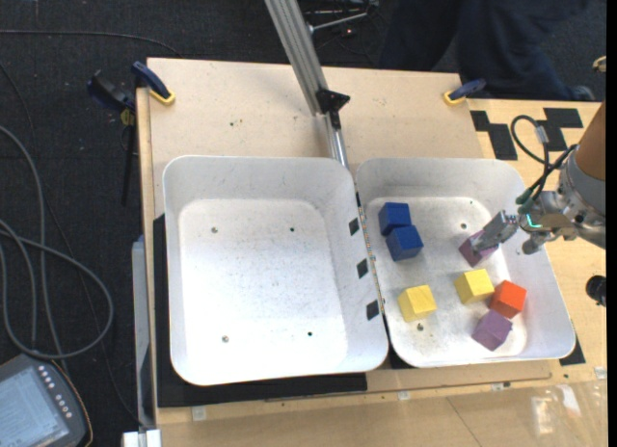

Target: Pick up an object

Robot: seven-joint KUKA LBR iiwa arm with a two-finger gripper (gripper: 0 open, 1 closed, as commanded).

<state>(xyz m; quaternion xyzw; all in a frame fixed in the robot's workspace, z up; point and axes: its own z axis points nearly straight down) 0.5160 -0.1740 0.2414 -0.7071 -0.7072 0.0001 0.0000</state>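
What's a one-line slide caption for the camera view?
KUKA arm's gripper reaches over a purple block in the right white bin, among blue, yellow, orange and purple cubes.

We see a tan bench (251, 108) carrying two shallow white bins side by side. The left bin (193, 185) touches the right bin (554, 334) along one edge. Beyond the left bin, yellow-tipped clamps (154, 84) (463, 92) grip the bench's far edge.

floor: dark carpet (67, 12), black cables (39, 243) | bench: tan board (251, 113) | top: metal pole (294, 31)
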